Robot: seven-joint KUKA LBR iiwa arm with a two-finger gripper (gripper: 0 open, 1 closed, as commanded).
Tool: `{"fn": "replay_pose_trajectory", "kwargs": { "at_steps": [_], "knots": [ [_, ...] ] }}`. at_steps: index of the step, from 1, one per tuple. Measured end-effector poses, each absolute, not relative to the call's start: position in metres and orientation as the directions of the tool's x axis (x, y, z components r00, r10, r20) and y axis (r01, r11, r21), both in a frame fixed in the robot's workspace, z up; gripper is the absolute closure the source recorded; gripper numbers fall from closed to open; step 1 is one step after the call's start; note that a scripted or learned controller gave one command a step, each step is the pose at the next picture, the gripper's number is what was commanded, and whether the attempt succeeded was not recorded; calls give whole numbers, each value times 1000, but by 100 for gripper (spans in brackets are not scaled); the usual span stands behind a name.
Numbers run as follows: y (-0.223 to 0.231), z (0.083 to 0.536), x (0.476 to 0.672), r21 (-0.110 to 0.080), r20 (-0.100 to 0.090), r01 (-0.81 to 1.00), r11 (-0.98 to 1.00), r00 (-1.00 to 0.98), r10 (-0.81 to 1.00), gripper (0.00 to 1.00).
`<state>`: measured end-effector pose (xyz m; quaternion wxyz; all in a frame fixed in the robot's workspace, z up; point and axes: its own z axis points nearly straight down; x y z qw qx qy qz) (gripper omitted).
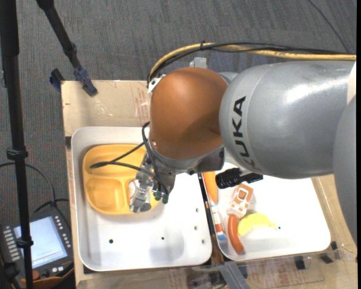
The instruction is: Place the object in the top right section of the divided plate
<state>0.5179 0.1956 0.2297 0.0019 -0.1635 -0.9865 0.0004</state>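
— Count? 
— I log two white bins (pixel 168 245), one yellow divided plate (pixel 108 185). 
— Jaws? 
— Gripper (pixel 145 197) over the plate's right edge; spread undeterminable. Objects (pixel 246 218) lie right of the plate.

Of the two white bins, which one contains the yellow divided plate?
The left bin contains the yellow divided plate, and the gripper is over it. The right bin has small loose objects instead.

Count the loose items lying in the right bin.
4: an orange carrot, a small carton, a red sausage, and a yellow banana. The arm may hide more.
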Motion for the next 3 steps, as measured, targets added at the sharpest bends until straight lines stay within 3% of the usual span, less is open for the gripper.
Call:
{"fn": "replay_pose_trajectory", "kwargs": {
  "at_steps": [1, 2, 3],
  "knots": [
    [77, 223, 537, -1, 3, 359, 933, -933, 359, 100],
    [77, 223, 537, -1, 3, 360, 933, -933, 360, 0],
    [130, 129, 474, -2, 5, 385, 923, -923, 385, 0]
  ]
}}
